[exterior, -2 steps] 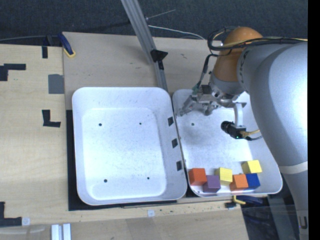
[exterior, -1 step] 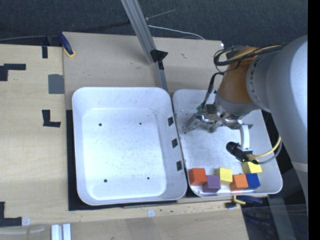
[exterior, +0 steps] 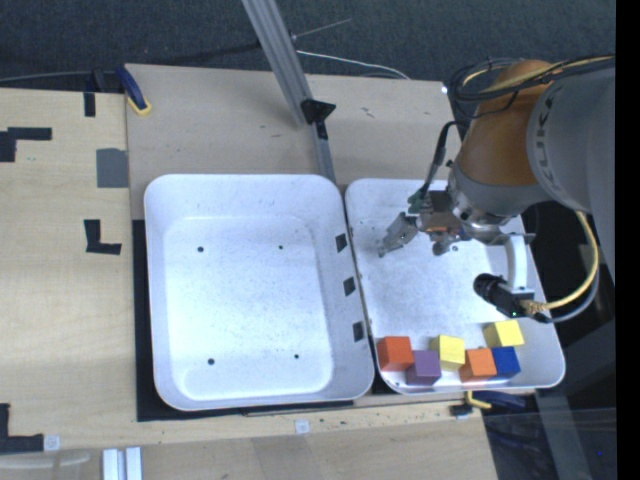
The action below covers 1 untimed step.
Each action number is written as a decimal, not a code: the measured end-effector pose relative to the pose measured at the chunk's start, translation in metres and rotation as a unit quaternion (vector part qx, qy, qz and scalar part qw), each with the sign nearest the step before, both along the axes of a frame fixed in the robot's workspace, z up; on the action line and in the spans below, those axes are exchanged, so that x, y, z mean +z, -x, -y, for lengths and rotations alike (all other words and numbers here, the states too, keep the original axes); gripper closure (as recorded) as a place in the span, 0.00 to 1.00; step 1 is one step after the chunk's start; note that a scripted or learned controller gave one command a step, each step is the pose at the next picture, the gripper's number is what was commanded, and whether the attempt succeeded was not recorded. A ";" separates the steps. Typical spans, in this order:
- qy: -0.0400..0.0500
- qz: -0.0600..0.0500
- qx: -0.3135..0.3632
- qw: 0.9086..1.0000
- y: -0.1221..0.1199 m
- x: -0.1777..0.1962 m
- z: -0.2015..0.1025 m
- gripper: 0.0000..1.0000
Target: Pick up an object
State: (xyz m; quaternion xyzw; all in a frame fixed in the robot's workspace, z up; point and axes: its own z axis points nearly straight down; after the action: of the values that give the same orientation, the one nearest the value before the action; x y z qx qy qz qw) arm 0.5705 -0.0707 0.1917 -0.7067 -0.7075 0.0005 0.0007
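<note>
Overhead slanted view of a wooden bench bearing two shallow white bins side by side. The left bin has a speckled floor with four small dark dots. The right bin holds the loose blocks, all gathered along its near edge. From left to right: an orange block; a purple block just beside it and slightly nearer the rim; a yellow block behind the purple one; a second orange block touching or nearly touching a blue block; and a second yellow block behind the blue one.

The arm, grey with an orange band above the wrist, enters from the right and reaches over the far half of the right bin. The gripper hangs above the bin floor, well apart from the blocks. Its two fingers appear spread apart, one pointing toward the divide between the bins and the other nearer the wrist, though the slant and blur make the gap hard to judge. Nothing is seen between them.

A black and yellow cable loops from the wrist along the bin's right side. A metal rail runs diagonally across the bench top toward the gap between the bins. Black tape marks lie on the bench at left.
</note>
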 end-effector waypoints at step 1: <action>0.000 -0.002 -0.001 1.000 0.037 0.000 -0.010 0.00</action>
State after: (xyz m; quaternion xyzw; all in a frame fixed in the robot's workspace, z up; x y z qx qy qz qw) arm 0.5332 -0.0611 0.1916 -0.7074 -0.7068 0.0017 0.0018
